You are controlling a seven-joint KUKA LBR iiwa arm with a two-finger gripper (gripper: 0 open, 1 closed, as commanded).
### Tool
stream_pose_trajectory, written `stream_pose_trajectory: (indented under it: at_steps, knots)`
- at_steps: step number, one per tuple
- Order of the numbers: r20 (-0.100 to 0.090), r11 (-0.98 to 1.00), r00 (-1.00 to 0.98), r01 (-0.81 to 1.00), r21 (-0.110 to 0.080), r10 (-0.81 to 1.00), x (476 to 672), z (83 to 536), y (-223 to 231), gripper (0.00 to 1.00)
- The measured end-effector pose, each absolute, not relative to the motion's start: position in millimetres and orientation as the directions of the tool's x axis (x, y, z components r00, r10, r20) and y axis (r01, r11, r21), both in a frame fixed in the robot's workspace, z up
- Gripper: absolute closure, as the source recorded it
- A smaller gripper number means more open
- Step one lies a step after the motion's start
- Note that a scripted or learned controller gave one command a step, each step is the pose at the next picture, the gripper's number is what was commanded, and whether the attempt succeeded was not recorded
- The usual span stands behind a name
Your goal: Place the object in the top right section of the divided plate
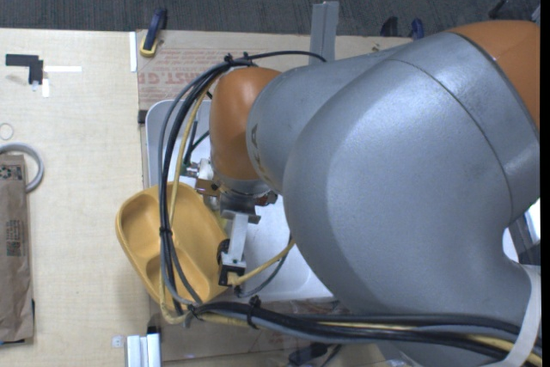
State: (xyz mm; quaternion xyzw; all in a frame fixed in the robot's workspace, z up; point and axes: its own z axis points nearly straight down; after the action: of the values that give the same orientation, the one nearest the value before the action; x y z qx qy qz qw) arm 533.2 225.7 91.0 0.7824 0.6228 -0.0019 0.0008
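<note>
A yellow divided plate (159,241) lies at the near left end of a white bin (161,126), with two of its sections showing and cables crossing over it. The arm's orange wrist (236,129) hangs over the bin, and the gripper (230,204) beneath it stands at the plate's right rim. The bulky grey arm covers most of the bin and the right part of the plate.
A brown paper bag (13,249) lies on the bench at the far left. A blue and yellow clamp (154,32) sits on the cardboard strip (185,64) behind the bin. A small black bracket (24,63) is fixed at the back left.
</note>
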Motion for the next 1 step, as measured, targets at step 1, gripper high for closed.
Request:
stream_pose_trajectory:
  at_steps: [1]
  knots:
    - [-0.006,-0.174,0.174,0.985,-0.001,0.985,537.1,127.4,223.4,1.00]
